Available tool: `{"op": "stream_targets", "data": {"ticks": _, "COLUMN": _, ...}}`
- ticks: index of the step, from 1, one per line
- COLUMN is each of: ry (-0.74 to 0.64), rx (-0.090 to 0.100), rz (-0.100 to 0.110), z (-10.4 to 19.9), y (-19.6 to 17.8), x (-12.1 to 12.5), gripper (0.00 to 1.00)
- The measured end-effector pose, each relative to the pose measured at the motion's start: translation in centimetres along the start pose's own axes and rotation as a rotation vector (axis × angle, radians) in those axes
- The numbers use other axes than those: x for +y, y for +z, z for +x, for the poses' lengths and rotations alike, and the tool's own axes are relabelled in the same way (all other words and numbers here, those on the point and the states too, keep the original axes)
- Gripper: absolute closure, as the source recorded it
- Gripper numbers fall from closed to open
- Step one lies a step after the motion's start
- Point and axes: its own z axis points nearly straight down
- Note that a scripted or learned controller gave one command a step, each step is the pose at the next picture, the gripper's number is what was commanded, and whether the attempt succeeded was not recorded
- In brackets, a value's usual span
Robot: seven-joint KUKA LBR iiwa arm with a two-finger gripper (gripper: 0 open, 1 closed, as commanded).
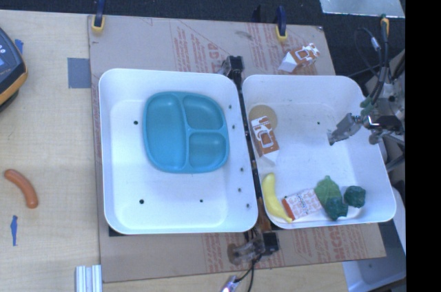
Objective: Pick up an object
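Yellow banana (273,197) lies at the right bin's (303,87) near-left corner, beside a packet (302,204) and green toys (331,197). Nothing is lifted yet, we judge. Our pincer (342,129) hovers over the right edge; we cannot tell its opening.

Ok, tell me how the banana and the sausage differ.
The banana is yellow; the sausage is reddish-orange. The banana lies in the right bin, at its front left corner beside a small red-and-white packet; the sausage lies alone on the bare wooden bench, left of both bins. Both are small, elongated, slightly curved food items.
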Motion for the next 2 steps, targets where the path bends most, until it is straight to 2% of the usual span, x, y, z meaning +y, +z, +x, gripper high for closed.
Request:
{"op": "stream_targets", "data": {"ticks": 1, "ry": 0.0, "rx": 0.0, "rz": 0.001, "z": -3.7, "y": 11.4, "x": -1.9, "gripper": 0.0}}
{"op": "stream_targets", "data": {"ticks": 2, "ry": -0.001, "rx": 0.0, "rz": 0.0, "z": -0.7, "y": 13.2, "x": -2.5, "gripper": 0.0}}
